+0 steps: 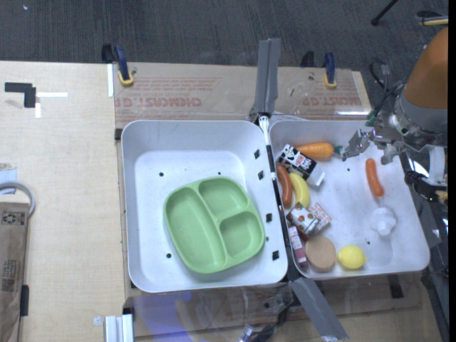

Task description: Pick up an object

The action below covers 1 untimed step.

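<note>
We are hovering our hand [370, 143] at the far right edge of the right bin [399, 262]; how far open it is, we cannot tell, and nothing is showing in it. We are approaching: the red sausage [374, 177] is lying just below, needing a short, centred descent.

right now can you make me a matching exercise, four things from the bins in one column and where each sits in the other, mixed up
Things:
1. green divided plate
2. lemon
3. carrot
4. red sausage

Places:
A. right bin, near front edge
B. left bin
C. right bin, near back edge
D. right bin, just below the gripper

Pairs: 1-B, 2-A, 3-C, 4-D
</note>
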Tool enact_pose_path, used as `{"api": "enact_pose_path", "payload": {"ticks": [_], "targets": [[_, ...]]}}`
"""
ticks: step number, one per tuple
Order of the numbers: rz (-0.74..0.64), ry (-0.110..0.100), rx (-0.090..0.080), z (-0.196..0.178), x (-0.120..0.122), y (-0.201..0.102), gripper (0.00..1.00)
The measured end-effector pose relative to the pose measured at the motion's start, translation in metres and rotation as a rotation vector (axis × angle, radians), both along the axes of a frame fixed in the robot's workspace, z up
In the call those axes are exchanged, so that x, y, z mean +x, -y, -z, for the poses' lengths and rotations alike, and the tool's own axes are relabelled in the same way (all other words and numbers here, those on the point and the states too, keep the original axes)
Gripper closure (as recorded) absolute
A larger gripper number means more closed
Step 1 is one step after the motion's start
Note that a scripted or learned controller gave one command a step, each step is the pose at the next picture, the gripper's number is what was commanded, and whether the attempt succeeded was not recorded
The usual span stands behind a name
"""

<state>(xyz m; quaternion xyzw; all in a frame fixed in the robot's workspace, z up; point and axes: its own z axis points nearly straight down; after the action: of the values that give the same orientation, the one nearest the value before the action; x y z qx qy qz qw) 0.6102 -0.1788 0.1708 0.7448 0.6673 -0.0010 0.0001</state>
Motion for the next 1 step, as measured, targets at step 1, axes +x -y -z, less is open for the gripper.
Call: {"api": "enact_pose_path", "payload": {"ticks": [1], "targets": [[0.104, -0.002, 0.009, 0.0802, -0.0026, 0.0237, 0.00]]}}
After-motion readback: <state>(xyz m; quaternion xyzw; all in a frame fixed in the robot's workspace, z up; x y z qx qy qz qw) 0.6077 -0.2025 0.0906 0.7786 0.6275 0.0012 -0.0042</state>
